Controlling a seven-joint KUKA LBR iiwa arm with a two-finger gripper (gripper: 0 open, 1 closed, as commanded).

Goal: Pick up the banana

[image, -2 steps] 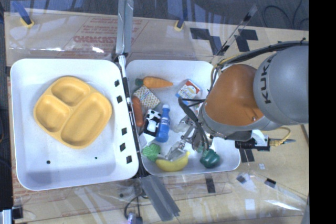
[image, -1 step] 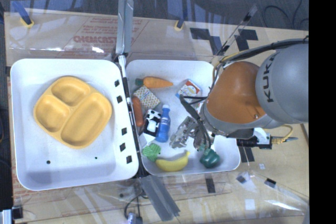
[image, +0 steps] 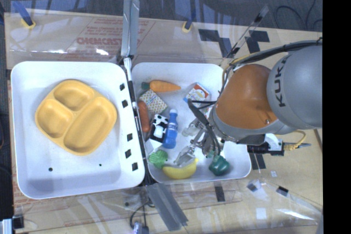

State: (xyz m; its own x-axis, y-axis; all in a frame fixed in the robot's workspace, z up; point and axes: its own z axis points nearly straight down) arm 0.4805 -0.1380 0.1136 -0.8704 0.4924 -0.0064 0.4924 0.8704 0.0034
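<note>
One hand (image: 189, 155) hovers low in the right bin (image: 230, 175), its fingers spread apart and holding nothing. Just beneath its fingertips lies the banana (image: 180, 171), with a green toy (image: 219, 165) beside it.

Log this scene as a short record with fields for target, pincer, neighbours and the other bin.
target: curved yellow banana, lying at the near wall of the right-hand shallow white bin
pincer: pincer low in that bin, just above the banana; nothing visibly gripped
neighbours: green leafy toy vegetable to the banana's left, dark green pepper-shaped toy to its right, blue plastic bottle behind
other bin: left-hand white bin holds a yellow three-section plate
</note>
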